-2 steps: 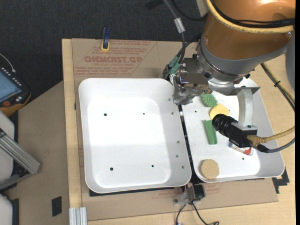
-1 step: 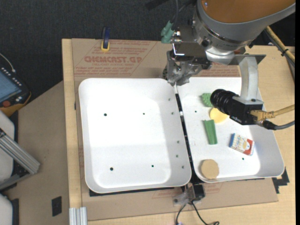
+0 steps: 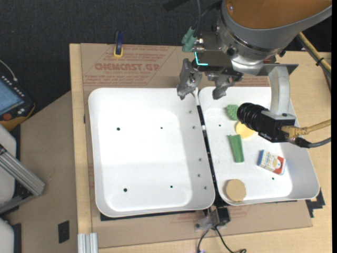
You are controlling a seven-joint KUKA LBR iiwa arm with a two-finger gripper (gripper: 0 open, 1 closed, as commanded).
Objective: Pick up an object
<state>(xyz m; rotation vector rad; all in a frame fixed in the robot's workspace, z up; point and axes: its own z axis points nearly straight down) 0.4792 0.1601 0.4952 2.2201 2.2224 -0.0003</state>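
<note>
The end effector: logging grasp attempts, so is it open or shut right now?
Open. The end effector has its two fingers spread apart above the divider between the two bins, with nothing between them.

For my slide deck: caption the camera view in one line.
Arm's open tool hovers over the divide between two white bins; green stick, round cookie and small carton lie in the right bin.

You are looking at a robotics lab bench, not a home or shop. A large grey industrial arm with an orange band reaches over two shallow white plastic bins set side by side on a brown cardboard sheet printed with red lettering. A black cylindrical camera on a cable sits over the right bin, and aluminium framing rails stand at the left edge
</note>
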